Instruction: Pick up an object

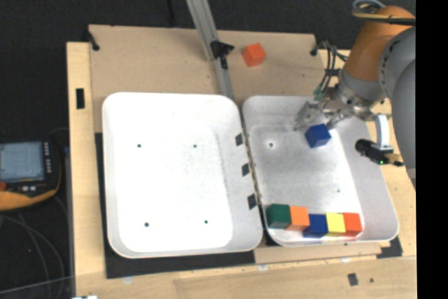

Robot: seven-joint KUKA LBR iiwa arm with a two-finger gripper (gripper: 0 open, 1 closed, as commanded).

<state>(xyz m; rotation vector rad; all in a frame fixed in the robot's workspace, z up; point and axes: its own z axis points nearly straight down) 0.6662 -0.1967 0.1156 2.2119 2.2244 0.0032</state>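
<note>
Two white bins point(175, 105). Blue cube point(318, 136) at centre right. Bottom-right row: green point(278, 215), orange point(299, 216), blue point(316, 224), yellow point(337, 223), red-orange point(353, 222). Orange cube point(254, 55) at top centre.

Evenly and fairly brightly lit from above, with no hard shadows anywhere around the left bin point(171, 171). Washed nearly to pure white across that bin's floor, so only 4 small dark specks break the glare. Slightly greyer and mottled just right of it, across the right bin point(329, 171), with a soft, short shadow beneath the blue cube point(318, 135). Dim and almost featureless above and to the left of the left bin, where the dark floor swallows detail. Soft overall: low resolution, fuzzy edges on the row of cubes point(314, 220) at the right bin's near wall. Mild blur on the arm point(371, 59) far right of the left bin.
</note>
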